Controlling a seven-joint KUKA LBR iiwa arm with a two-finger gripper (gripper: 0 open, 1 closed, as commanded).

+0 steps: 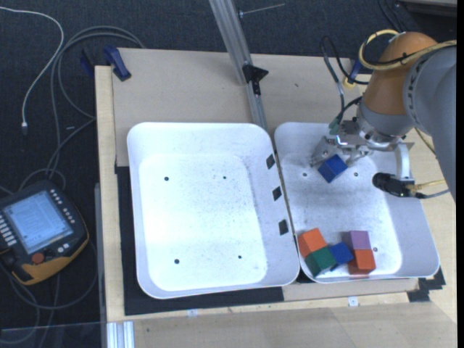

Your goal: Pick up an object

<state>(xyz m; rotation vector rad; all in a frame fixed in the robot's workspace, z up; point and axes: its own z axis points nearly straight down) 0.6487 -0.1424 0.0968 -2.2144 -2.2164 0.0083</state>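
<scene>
We are seeing open floor lying across the right bin (406,230)'s middle; a cluster of blocks (338,252) is crowding its near edge.

The surface (181,85) is pale wood. Two white bins rest on it side by side: the left bin (145,140) and the right bin (413,230). A black mat (203,299) lies under them. A blue clamp (116,62) grips the surface's far-left corner.

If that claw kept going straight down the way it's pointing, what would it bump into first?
The gripper points down into the right bin, with a blue block right at its fingertips. So the block comes first, then the bin floor beneath it. Depth is hard to judge from this slanted view.
</scene>
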